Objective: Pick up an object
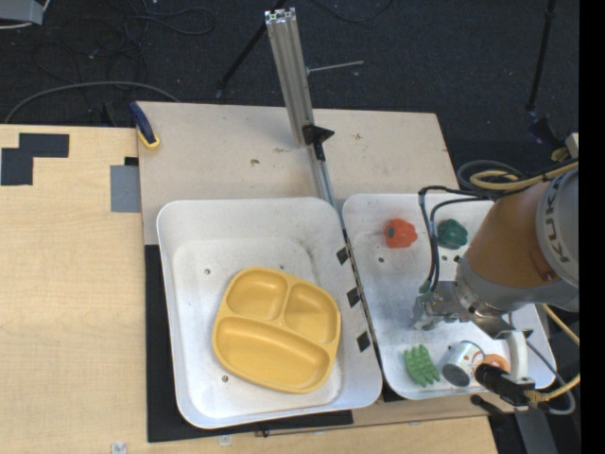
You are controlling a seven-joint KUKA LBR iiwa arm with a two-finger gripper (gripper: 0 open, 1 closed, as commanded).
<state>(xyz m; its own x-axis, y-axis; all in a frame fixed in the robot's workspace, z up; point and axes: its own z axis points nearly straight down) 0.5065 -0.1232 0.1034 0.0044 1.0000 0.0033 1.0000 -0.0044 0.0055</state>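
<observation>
My gripper [427, 314] hangs low over the middle of the right bin [378, 296], its fingers pointing down at the bin floor. A green ridged toy [420, 364] lies just below it, toward the bin's front. At the back of the bin sits a red pepper-like toy [400, 234], and to its right a dark green round thing [452, 233]. A small silver can [458, 364] with an orange and white piece beside it rests at the front right. Nothing shows between the fingers.
The left bin [180, 253] holds a yellow divided plate [277, 329]. An upright metal post [295, 74] stands behind the bins. The arm's orange band [506, 244] covers the right side of the right bin.
</observation>
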